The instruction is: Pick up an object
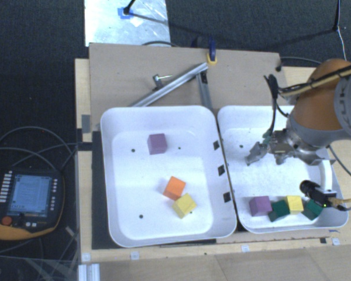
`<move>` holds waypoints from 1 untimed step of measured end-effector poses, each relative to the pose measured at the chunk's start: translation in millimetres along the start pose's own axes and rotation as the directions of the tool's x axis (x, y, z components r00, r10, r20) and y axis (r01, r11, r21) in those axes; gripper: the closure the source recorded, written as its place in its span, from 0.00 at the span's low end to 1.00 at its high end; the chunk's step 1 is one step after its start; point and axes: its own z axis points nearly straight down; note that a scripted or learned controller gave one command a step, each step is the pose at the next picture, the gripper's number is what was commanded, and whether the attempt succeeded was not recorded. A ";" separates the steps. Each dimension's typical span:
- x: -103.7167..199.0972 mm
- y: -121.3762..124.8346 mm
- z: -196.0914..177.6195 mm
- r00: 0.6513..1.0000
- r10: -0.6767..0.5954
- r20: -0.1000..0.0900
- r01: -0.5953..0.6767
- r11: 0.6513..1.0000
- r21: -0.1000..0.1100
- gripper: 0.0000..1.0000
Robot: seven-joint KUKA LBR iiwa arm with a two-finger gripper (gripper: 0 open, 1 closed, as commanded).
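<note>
The arm (330, 107) reaches over the right bin (240, 119), its gripper (268, 155) spread wide, holding nothing. The left bin (114, 122) holds a purple cube (157, 143) far, an orange cube (174, 187) touching a yellow cube (185, 205) near. Four blocks (284, 206) line the right bin's near edge.

left bin (114, 157) white: purple cube (157, 143), orange cube (174, 187), yellow cube (184, 205) | right bin (234, 174) white: purple cube (260, 205), dark green block (277, 210), yellow cube (294, 204), green block (311, 210) | arm (324, 107) grey, orange band | pendant (24, 205) black-orange
</note>
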 end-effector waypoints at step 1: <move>4.7 1.6 42.9 1.000 0.000 0.000 0.000 1.000 0.000 0.00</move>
